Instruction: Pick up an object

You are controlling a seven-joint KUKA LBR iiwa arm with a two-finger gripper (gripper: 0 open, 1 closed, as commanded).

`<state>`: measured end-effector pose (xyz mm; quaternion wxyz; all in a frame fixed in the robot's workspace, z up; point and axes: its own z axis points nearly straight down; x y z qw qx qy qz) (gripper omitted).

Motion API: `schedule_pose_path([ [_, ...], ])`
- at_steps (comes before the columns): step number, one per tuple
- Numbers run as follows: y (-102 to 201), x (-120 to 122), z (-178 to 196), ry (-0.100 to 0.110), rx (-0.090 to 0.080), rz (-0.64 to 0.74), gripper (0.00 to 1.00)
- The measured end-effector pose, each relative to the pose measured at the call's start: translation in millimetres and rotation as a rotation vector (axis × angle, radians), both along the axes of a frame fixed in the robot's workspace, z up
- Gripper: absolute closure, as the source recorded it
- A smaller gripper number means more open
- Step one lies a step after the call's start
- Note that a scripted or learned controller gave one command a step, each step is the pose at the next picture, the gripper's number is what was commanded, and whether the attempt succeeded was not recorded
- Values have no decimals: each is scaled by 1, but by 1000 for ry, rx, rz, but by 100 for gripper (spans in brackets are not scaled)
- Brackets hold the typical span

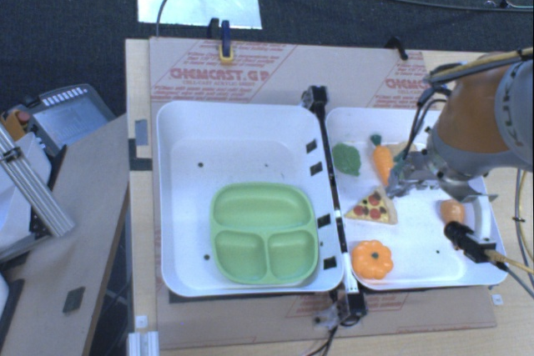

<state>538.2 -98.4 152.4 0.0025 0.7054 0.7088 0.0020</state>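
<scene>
My gripper (399, 179) hangs just right of the pizza slice (373, 208), beside the carrot (382, 163); its finger spacing cannot be judged. Pumpkin (372, 259) lies below the slice.

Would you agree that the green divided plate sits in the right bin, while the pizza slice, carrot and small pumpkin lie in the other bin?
Not quite: the camera view shows the green divided plate in the left bin, not the right. The pizza slice, carrot and small pumpkin lie in the right bin, as you said.
</scene>
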Motion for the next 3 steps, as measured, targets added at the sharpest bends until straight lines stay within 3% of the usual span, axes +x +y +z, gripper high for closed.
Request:
schedule_pose_path([
  [1,-1,12,57,-2,0,0,100],
  [2,-1,13,69,3,1,0,100],
  [3,53,35,61,3,2,5,100],
])
